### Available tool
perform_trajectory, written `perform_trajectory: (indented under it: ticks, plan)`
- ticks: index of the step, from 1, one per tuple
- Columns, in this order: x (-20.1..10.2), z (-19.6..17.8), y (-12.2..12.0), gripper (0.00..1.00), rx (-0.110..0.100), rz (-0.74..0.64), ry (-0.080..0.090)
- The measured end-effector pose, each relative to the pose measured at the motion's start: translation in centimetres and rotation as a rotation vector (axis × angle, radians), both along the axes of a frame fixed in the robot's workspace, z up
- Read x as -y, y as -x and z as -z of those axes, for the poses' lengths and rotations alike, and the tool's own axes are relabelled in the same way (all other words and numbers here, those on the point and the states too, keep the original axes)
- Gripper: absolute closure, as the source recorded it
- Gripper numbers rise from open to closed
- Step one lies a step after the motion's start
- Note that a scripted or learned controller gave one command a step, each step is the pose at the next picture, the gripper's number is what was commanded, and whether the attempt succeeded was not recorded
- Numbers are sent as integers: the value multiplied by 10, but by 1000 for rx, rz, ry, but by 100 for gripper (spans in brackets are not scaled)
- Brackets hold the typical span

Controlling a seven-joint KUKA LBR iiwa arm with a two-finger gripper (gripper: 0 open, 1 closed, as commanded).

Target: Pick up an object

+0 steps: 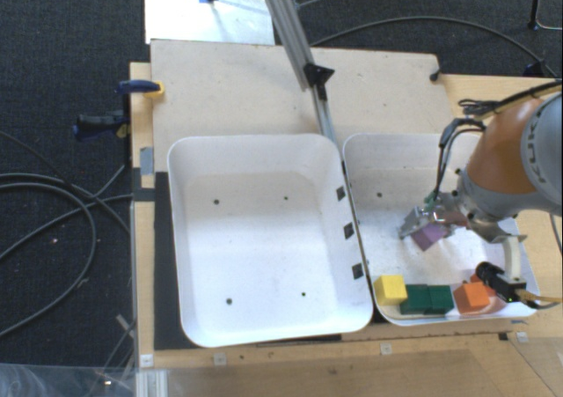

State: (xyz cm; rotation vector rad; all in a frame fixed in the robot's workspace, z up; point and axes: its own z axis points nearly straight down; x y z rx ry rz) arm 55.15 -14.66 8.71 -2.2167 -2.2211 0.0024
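Looking at the right bin (387, 166), we see the arm (510, 166) reaching in from the right, w/ the jaws (424, 226) low over a purple block (428, 235) mid-bin. We can't tell if the jaws are released or clenched; the block is partly hidden. Risk, imo: an off-centre pinch squirts the block sideways. The yellow block (390, 289), green block (427, 299) and orange block (473, 296) sit along the near wall, apart from it.
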Motion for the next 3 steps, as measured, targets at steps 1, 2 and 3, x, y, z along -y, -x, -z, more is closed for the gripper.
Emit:
perform_trajectory:
  ticks: [1,2,3]
  plan:
    - [1,-14,-3,100,8,-2,2]
    - [-32,-41,-1,100,6,-6,1]
    - [-115,-107,2,100,11,-12,-2]
